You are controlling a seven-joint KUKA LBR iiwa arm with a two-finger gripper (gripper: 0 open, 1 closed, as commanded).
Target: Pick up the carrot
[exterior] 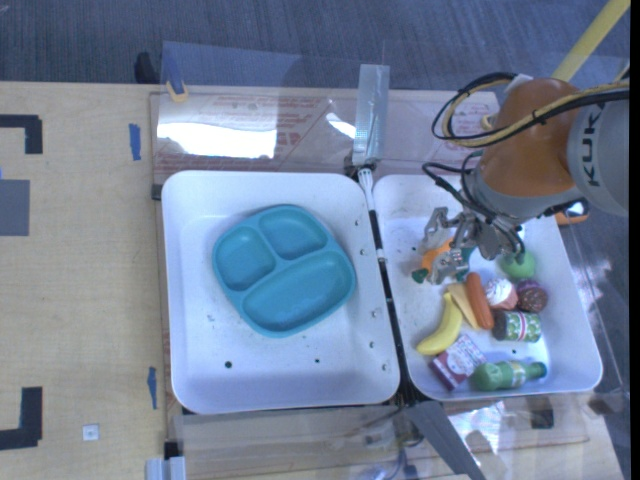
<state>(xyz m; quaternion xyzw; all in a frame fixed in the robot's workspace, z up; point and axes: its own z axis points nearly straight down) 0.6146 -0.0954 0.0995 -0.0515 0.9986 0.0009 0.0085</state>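
Observation:
The carrot (434, 259) is small and orange, with a green top pointing down-left. It lies in the left part of the right bin (400, 218). My gripper (447, 249) hangs from the orange-banded wrist and has come down over the carrot. The orange body shows between the metal fingers (437, 230), which are shut on it. The wrist hides the back part of the bin.
Toy foods crowd the right bin's lower right: a banana (444, 330), an orange sausage (478, 300), a green apple (519, 264), a red packet (457, 359) and a green bottle (506, 373). A blue divided plate (285, 269) sits in the left bin (190, 348).

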